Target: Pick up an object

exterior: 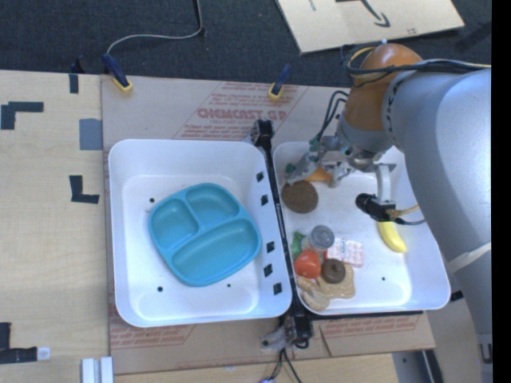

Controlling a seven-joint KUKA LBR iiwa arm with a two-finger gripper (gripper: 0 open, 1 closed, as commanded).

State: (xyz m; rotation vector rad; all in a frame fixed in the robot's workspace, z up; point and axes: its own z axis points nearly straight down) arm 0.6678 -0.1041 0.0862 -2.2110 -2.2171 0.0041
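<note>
The grey arm (447,126) reaches in from the right, bent low over the right bin (423,294), its orange band (375,94) sitting above the wrist. The tool (319,164) points down at the bin's far left corner, just beside a brown round cookie (300,197); its grip cannot be told. A banana (391,236), tomato (307,263) and doughnut (333,271) lie nearer. The left bin (128,294) holds a blue plate (204,233).

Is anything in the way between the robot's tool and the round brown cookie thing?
Nothing visible. The tool hangs at the far end of the right bin, and the round brown piece lies just below it in the picture, with bare white floor around it. The other toy food sits farther toward the near end.
</note>
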